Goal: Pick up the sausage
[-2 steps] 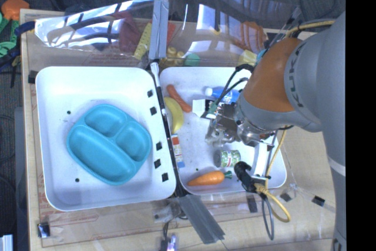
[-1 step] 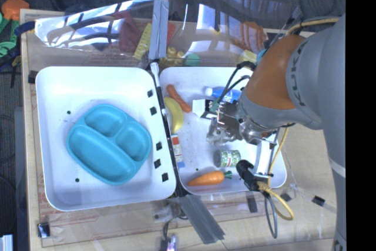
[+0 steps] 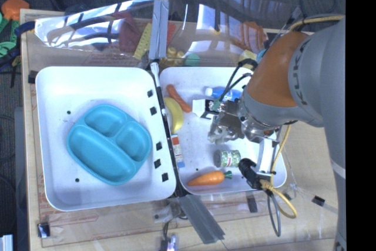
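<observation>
Looming largest and closest to the lens, the grey arm with its orange band enters from the right, but the account runs from the left side across.

Leftmost sits the left bin (image 3: 47, 126), holding a blue divided plate (image 3: 109, 141) that lies flat near its middle, tilted diagonally; it looks like a drop-off spot rather than part of the picking.

Next comes the right bin (image 3: 194, 76), where the loose items are gathered. Along its left wall lies the sausage (image 3: 178, 98), a slim orange-red piece slanting from upper left to lower right, its lower side touching a yellow banana (image 3: 174, 114) just beneath it. That contact probably matters: a grasp would have to come from the free upper side or along its length to avoid dragging the banana.

Near the bin's front edge rests a carrot (image 3: 206, 178), and just above and right of it a small green can (image 3: 229, 158) on its side.

Rightmost, the gripper (image 3: 222, 128) hangs over the bin's middle, well apart from the sausage and closer to the can. Whether its claw is open or closed I cannot tell, since the wrist and cables mask it from above
</observation>
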`<state>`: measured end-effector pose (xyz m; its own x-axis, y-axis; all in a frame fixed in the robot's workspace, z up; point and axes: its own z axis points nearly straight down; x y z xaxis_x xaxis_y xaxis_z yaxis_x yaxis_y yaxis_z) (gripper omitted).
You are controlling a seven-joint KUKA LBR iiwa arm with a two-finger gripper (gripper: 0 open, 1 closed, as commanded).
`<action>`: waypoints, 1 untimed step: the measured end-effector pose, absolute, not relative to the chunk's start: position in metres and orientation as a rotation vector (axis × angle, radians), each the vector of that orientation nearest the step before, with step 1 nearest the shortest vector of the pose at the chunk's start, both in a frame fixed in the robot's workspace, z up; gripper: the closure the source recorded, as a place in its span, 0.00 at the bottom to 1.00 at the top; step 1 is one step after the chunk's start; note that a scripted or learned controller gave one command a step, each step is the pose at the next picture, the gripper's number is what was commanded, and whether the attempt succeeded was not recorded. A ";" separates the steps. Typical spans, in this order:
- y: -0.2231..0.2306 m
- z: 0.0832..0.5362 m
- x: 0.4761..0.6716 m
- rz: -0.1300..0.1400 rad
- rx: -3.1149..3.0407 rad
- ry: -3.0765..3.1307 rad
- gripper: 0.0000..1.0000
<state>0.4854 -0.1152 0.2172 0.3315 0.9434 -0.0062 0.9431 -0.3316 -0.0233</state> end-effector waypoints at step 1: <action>-0.115 0.225 0.486 0.035 -2.543 -1.812 1.00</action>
